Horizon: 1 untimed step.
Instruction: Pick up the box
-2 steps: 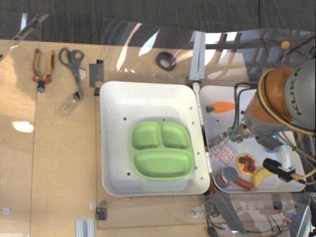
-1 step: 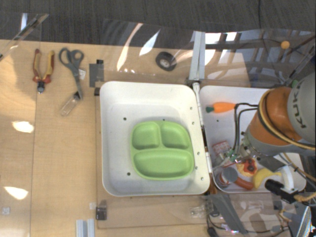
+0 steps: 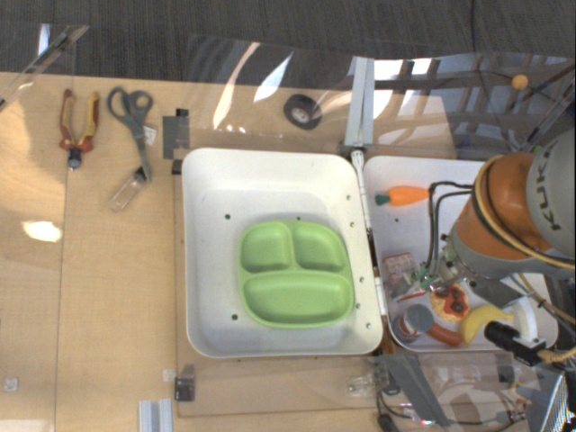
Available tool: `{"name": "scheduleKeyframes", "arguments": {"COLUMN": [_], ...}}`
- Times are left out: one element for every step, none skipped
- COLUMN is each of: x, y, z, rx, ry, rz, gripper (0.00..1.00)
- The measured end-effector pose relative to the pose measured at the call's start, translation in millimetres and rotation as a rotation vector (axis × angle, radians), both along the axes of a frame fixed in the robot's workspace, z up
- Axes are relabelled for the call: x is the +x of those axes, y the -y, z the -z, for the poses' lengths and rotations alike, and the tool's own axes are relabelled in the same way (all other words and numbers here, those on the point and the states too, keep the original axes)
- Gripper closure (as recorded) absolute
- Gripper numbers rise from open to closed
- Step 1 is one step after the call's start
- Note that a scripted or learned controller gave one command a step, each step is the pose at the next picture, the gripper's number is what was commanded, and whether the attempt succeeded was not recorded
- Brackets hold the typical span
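- We cannot tell how our hand (image 3: 438, 282) is set; the grey arm (image 3: 513, 219) with its orange band hangs over it in the right bin (image 3: 405, 171).
- The box (image 3: 398, 265), a small printed pack, lies just left of the hand, near the bin's dividing wall.
- A carrot (image 3: 405, 196) lies beyond the hand; a banana (image 3: 481, 322) sits on its near side.
- The left bin (image 3: 207, 241) holds a green divided plate (image 3: 295, 273), well apart from us.
- We judge the hand is lowered here because the box lies beside it.
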<state>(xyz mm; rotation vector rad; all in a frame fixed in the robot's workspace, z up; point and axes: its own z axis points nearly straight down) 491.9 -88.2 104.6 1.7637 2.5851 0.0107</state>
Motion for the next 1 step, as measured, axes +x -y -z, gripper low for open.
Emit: {"name": "scheduleKeyframes", "arguments": {"x": [22.0], "y": [-52.0], "z": [-111.0], "rx": [0.002], "ry": [-0.005], "rz": [0.113], "gripper": [1.00]}}
